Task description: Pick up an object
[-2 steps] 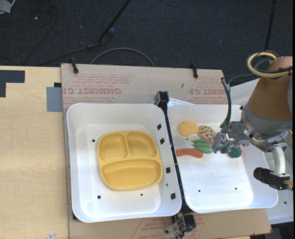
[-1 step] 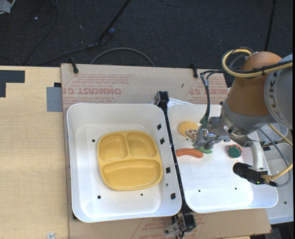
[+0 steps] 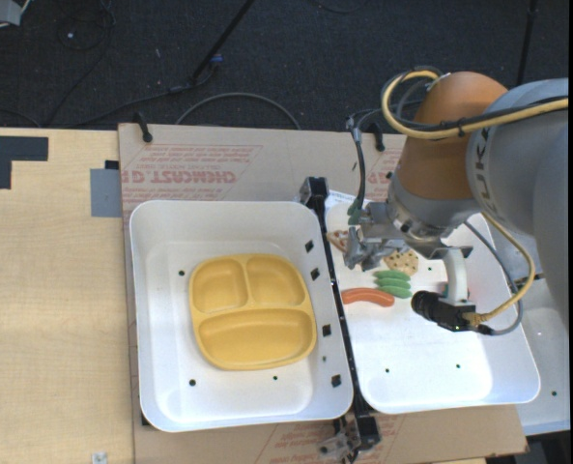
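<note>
My gripper (image 3: 361, 250) hangs low over the back left part of the right bin (image 3: 441, 375), under the orange band of the arm. Just in front of it lie an orange sausage-shaped toy (image 3: 367, 298) and a green pea-pod toy (image 3: 394, 282). A tan cookie-like piece (image 3: 400, 259) sits right beside the gripper, and another small brownish piece (image 3: 336, 239) lies at its left near the bin's wall. Nothing can be seen between the fingers from this angle.
The left bin (image 3: 160, 259) holds a yellow divided plate (image 3: 251, 310). A black divider (image 3: 327, 288) runs between the two bins. The arm's body and cables cover the right bin's back right part. Bare white floor lies at the front of the right bin.
</note>
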